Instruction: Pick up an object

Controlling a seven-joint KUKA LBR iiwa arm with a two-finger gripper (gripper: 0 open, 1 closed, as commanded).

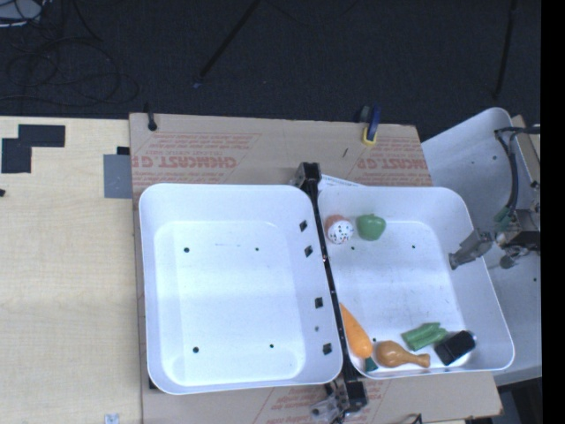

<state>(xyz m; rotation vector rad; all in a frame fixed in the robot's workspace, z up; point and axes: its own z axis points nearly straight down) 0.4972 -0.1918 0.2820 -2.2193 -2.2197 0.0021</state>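
— Hanging where, exactly?
— I, the gripper, sit at the right rim of the right bin. Whether my grip is released or clenched, I cannot tell; nothing shows in it.
— And the objects?
— All in that bin. A speckled ball and a green fruit lie just beside each other at its far left corner. An orange carrot, tan gourd, green piece and black block cluster along its near edge. The left bin sits alongside.

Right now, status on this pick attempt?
Gripper at right bin's right rim, nothing between fingers. Carrot, green ball, black block all in bin, untouched. Path clear.
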